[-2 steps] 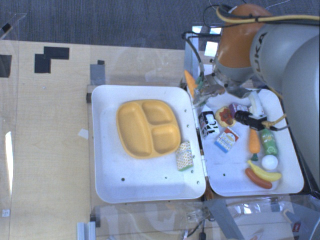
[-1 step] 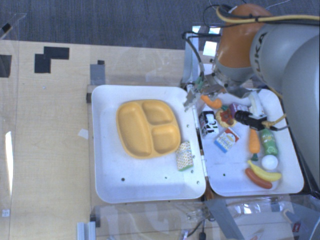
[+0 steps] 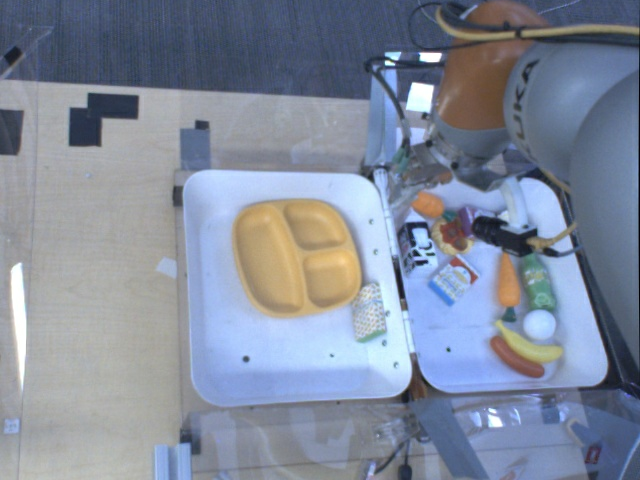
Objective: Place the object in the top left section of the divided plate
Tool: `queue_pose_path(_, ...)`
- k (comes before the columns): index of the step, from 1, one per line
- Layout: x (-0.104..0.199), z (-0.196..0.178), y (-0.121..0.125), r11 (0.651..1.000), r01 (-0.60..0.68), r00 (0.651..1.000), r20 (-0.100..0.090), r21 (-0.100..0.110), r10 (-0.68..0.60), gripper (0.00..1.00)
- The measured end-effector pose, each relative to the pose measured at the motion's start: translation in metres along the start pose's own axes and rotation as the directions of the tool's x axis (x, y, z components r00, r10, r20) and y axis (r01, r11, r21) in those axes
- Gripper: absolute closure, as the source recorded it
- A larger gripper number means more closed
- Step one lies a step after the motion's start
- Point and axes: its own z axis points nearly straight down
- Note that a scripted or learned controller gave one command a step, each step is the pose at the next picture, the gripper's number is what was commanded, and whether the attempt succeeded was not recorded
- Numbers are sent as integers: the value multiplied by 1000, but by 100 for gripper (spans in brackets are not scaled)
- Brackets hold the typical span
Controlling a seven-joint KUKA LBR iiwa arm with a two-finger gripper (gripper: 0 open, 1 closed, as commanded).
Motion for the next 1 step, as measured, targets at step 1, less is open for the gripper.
queue_pose_path(1, 65, 11, -39, 997, 76, 997, 0, 2, -76, 100)
